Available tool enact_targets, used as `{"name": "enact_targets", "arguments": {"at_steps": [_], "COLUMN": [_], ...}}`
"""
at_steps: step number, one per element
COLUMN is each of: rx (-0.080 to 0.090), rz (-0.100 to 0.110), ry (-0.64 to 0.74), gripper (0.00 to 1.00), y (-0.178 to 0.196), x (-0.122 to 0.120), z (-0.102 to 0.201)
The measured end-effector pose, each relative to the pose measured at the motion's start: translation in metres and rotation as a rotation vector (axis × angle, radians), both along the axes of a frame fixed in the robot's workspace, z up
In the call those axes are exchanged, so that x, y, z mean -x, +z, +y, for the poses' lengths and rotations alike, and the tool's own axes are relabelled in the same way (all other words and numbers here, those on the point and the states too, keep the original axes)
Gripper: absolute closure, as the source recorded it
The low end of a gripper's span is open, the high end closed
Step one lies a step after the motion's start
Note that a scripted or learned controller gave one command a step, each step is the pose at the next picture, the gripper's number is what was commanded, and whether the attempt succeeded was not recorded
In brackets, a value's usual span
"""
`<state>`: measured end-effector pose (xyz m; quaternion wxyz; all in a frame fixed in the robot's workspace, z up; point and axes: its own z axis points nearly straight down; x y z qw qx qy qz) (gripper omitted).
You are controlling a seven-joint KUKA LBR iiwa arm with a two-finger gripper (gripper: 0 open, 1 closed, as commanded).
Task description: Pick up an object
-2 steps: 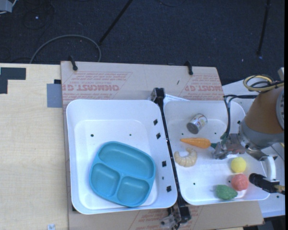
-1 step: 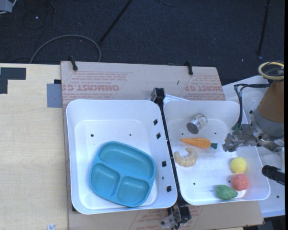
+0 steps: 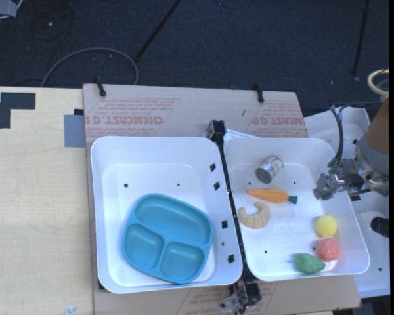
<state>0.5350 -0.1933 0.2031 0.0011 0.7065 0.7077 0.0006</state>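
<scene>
Dark carpet with loose cables behind; pale wood bench (image 3: 33, 202) in front, a cardboard sheet (image 3: 184, 113) laid over it, two shallow white bins side by side on the cardboard, joined by a black clipped divider

End effector (image 3: 327, 184) sits at the right bin's (image 3: 354, 264) right wall, about mid-height of the bin, low over the rim. Cannot tell from this angle whether it is spread or pressed together; nothing visibly pinched in it. Judgement: parked at the bin edge so as to come in over the loose items, pick not yet made

Right bin contents, placed from the end effector:
- yellow ball (image 3: 326, 226), just beside, toward the camera — nearest candidate
- pink ball (image 3: 328, 249), further the same way, past the yellow one
- green lump (image 3: 308, 262), beyond that, touching or nearly touching the pink ball, near the front wall
- orange carrot (image 3: 269, 195), off to view-left, lying flat, green tip pointing toward the end effector
- tan curled piece, shrimp-like (image 3: 256, 215), further view-left, just in front of the carrot
- small metal can (image 3: 269, 169), view-left and toward the back, on its side

Items scattered apart, probably so each can be taken singly

Left bin (image 3: 111, 176), well away to view-left: one blue compartment tray (image 3: 167, 237), flat, nothing in its three wells
</scene>
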Motion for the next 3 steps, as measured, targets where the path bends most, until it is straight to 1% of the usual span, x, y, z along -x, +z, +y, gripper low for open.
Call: {"name": "enact_targets", "arguments": {"at_steps": [1, 2, 3], "rx": [-0.001, -0.003, -0.004], "rz": [0.002, 0.003, 0.004], "ry": [0.000, 0.004, 0.004], "gripper": [1.00, 1.00, 1.00], "y": [0.019, 0.028, 0.037], "x": [0.000, -0.008, -0.008], "z": [-0.001, 0.053, 0.106]}}
